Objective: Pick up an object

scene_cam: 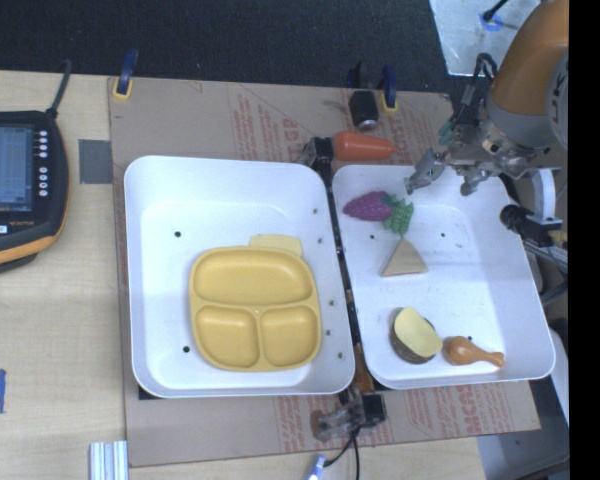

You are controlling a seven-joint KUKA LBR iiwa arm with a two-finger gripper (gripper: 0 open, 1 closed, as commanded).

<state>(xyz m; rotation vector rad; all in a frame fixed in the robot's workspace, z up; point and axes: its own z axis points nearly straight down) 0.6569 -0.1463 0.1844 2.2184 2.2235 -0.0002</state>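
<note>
My gripper hangs over the far edge of the right bin, its two fingers spread open with nothing between them. Just left of it and a little nearer lies a purple grape bunch with a green leaf. A tan wedge rests in the bin's middle. Near the front edge sit a halved potato and a brown drumstick.
The left bin holds a yellow divided plate with a pale block behind it. An orange carrot lies on the cardboard beyond the bins. A teach pendant sits at far left.
</note>
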